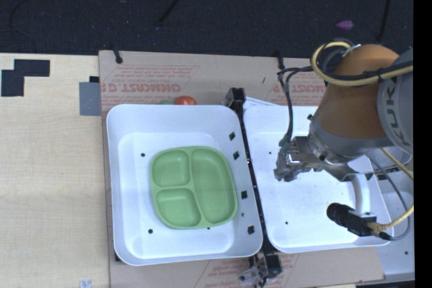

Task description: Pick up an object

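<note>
Right bin (297,229) — gripper (289,167) above.

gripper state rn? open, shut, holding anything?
Gripper: over the right bin, seen from above; open or shut cannot be told, and nothing can be seen held.

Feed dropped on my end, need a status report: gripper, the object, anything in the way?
Gripper low over right bin, nothing seen between fingers. Green divided plate flat in left bin, untouched. Bin divider between them.
</note>
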Controlling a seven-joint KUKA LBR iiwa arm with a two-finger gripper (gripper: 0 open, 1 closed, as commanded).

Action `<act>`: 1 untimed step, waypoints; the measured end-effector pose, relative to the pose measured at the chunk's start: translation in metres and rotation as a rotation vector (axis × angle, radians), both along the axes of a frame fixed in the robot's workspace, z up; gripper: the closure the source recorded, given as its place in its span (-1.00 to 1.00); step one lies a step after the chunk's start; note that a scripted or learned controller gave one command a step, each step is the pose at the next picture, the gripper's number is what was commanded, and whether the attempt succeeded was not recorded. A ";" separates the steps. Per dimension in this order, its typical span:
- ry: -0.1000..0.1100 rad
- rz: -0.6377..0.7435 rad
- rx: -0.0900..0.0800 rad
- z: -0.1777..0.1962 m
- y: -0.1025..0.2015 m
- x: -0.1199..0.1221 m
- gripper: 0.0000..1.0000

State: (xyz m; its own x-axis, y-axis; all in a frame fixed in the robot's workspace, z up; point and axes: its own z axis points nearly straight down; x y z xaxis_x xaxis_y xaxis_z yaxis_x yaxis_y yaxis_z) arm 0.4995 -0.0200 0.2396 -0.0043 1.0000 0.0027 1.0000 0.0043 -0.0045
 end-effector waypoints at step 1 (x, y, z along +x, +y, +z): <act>-0.001 0.001 0.000 0.004 0.056 -0.004 1.00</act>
State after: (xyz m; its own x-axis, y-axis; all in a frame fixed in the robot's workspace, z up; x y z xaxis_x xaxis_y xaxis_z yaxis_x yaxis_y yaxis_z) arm 0.4955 0.0360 0.2440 -0.0057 1.0000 0.0024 1.0000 0.0057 -0.0035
